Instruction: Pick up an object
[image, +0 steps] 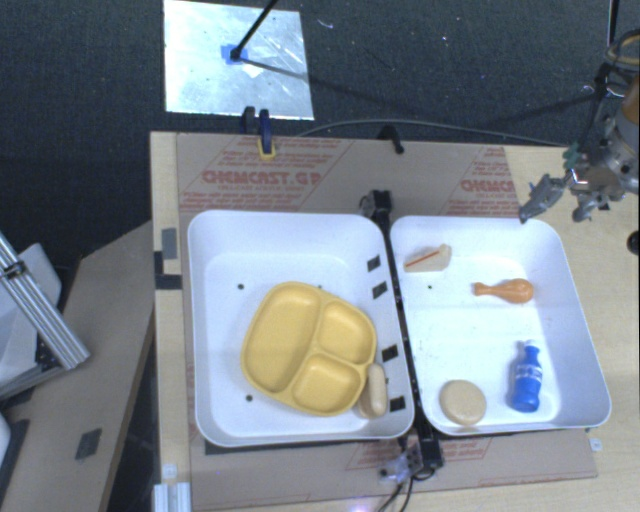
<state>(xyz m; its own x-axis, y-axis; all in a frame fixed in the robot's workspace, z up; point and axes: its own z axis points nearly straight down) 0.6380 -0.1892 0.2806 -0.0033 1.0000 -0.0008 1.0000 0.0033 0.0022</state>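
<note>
**Camera view: end effector waits past the right bin's far corner, targets all nearer the camera**

Camera view puts the desk (300, 160) under two white bins. The left bin (220, 250), well away from the end effector (560, 198), holds a yellow divided tray (310, 345) with a small tan piece (375, 390) touching its edge. The right bin (575, 330) lies just below the end effector, which hangs over its far right corner with two fingers spread apart and nothing between them.

Closest to it is the toy drumstick (505, 291), long axis running across the bin. A sandwich wedge (428, 258) lies further left; a blue bottle (526, 378) and a round bun (463, 401) sit well beyond, nearest the camera.
</note>
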